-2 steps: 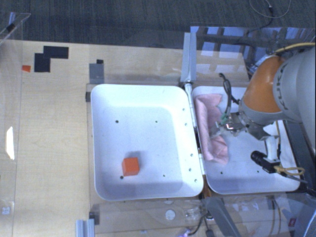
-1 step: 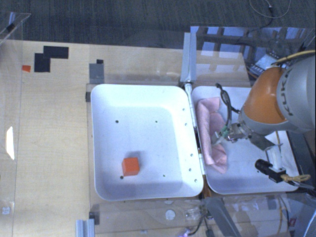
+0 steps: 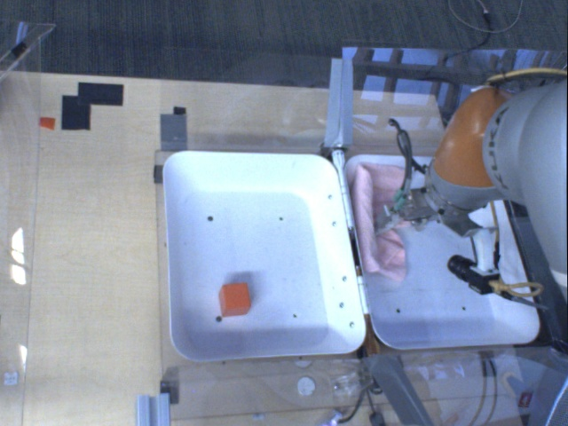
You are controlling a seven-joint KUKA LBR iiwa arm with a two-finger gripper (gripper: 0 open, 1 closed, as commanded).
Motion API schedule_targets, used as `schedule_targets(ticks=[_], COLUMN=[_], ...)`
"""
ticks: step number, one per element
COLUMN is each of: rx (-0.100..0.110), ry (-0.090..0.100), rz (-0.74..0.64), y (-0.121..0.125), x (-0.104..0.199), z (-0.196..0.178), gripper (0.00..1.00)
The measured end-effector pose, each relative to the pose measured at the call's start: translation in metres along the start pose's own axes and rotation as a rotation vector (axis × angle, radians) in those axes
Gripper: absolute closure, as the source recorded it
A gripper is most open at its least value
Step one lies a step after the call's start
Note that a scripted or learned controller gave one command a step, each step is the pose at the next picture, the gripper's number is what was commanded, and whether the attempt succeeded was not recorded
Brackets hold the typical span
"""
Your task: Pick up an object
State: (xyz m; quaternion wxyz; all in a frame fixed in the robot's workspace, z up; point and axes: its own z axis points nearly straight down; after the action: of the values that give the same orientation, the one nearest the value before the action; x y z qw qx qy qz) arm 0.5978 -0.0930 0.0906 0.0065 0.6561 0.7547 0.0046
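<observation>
Pale wooden bench (image 3: pixel 89 238) fills most of the view, with dark carpet (image 3: pixel 222 16) along the top edge and two shallow white bins set side by side on the wood.

The gripper (image 3: pixel 397 213) is down at the pink cloth (image 3: pixel 382 247), meeting its right edge about halfway along. Whether the gripper is apart, together or clamped on fabric cannot be told from this angle, as its tip blends into the folds. The cloth itself lies crumpled in a long strip, running from top to bottom of the view.

Just right of the cloth, the grey arm (image 3: pixel 532 140) comes in, with its orange band (image 3: pixel 466 145) above and to the right of the cloth's upper end. Under and around the cloth is the right bin (image 3: pixel 461 327); the cloth lies against that bin's left wall, and the floor to the cloth's right is bare white.

Directly left of the cloth, across the two touching rims, is the left bin (image 3: pixel 266 202). An orange cube (image 3: pixel 235 299) sits in it, well left of the cloth and somewhat lower in the view, standing alone on the floor, apart from every wall.

Above the cloth's upper end a grey post (image 3: pixel 337 105) rises between the bins. Far to the cloth's upper left, black patches (image 3: pixel 89 103) and a small orange square (image 3: pixel 47 123) mark the bench. A thin cable loop (image 3: pixel 479 11) lies on the carpet, up and right of the cloth.
</observation>
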Motion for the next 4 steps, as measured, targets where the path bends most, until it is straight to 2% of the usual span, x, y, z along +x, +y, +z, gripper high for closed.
schedule_targets(ticks=[1, 2, 3, 4], rx=[0.013, 0.002, 0.006, 0.001], ry=[0.003, -0.002, 0.001, 0.001], rz=[-0.118, -0.126, -0.126, -0.222], y=[0.072, 0.075, 0.074, 0.018], x=[-0.007, -0.005, -0.004, -0.014], z=[0.002, -0.011, -0.010, 0.000], gripper=[0.00, 1.00, 0.00, 0.00])
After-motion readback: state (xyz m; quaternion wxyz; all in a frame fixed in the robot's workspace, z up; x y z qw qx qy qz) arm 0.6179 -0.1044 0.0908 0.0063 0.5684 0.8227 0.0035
